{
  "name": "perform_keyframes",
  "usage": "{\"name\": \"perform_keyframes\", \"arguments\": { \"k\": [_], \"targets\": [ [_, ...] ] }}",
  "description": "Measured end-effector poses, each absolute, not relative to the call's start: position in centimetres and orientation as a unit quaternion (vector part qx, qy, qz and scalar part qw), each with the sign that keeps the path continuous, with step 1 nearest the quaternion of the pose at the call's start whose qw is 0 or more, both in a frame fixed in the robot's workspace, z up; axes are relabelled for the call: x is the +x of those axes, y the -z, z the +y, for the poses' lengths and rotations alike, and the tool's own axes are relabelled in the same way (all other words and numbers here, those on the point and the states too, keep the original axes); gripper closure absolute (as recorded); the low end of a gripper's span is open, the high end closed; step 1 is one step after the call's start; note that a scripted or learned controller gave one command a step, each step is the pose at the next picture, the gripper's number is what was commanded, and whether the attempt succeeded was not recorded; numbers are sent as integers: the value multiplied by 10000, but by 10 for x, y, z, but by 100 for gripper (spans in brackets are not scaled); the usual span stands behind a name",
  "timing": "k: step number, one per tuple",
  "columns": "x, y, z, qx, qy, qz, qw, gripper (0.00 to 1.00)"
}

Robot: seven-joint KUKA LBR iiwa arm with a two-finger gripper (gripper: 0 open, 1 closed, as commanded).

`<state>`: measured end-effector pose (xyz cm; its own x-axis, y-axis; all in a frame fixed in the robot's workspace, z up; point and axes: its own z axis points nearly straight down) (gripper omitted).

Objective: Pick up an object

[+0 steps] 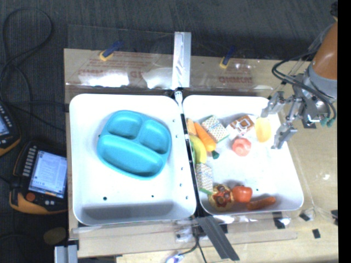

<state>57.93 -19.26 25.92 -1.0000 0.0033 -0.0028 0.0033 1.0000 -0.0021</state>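
Arm (327,53): comes in at the upper right of the frame, grey with an orange band, hanging over the right rim of the right bin.
Jaws (278,123): two metal fingers spread apart, one at the upper right corner of the right bin, the other lower along its right rim; nothing sits between them.
Right bin (285,174): white and shallow, right of centre, holding a scatter of toy food.
Yellow lemon-like piece (264,129): upper right part of the right bin, just left of the jaws, not touched by them.
Small red ball (241,146): just below and left of the yellow piece.
Brown and white box (242,124): above the red ball, beside the yellow piece.
Checked packet (215,128): left of that box, tilted.
Carrot (203,135): orange, slanting along the left side of the right bin.
Banana (197,149): yellow-green, against the carrot near the dividing wall.
Tomato (242,193): red, lower part of the right bin, with a brown patterned piece (221,196) touching its left side.
Red chilli-like strip (261,203): lying along the lower wall, right of the tomato.
Left bin (82,147): white, left of centre.
Blue tray (134,142): three compartments, lying tilted in the left bin.
Tabletop (323,169): pale wood showing right of the bins.
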Motion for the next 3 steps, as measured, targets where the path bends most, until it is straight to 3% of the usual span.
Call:
{"name": "perform_keyframes", "arguments": {
  "k": [1, 2, 3],
  "targets": [
    [580, -116, -202, 748, 5, 9972, 1, 0],
    [603, -90, -135, 1676, 3, 9858, 60, 0],
    [551, -91, -117, 2651, -1, 9642, 84, 0]
  ]
}}
